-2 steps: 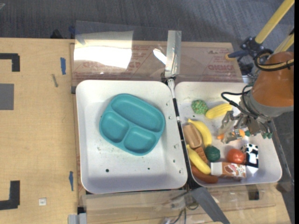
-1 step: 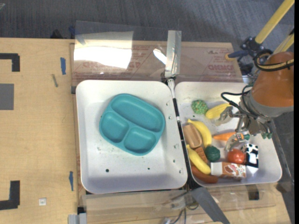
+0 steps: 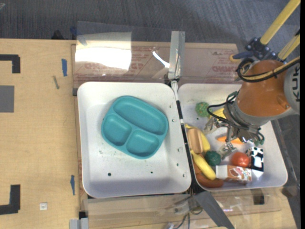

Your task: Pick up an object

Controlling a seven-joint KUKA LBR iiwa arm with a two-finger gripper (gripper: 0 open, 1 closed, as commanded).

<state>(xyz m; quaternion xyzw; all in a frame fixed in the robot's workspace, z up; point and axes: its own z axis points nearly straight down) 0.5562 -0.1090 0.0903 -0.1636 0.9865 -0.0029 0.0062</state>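
Note:
The right bin [image 3: 276, 173] holds a pile of toy foods. A green leafy piece [image 3: 202, 109] lies near its back left. A hot dog bun [image 3: 194, 138], a yellow banana [image 3: 202, 164] and a dark green round piece [image 3: 213, 157] lie along the left wall. A red tomato [image 3: 240, 159], a white and red carton [image 3: 236, 174] and a black and white item [image 3: 257, 157] sit at the front. My gripper [image 3: 228, 138] hangs low over the middle of this bin, just above an orange piece [image 3: 222, 138], with the orange wrist band [image 3: 259, 92] above it.
The left bin [image 3: 90, 175] bears a teal divided plate [image 3: 135, 126] at its middle. A clear plastic sheet [image 3: 124, 56] and a metal post [image 3: 175, 51] stand behind the bins. Wooden bench [image 3: 33, 128] lies to the left.

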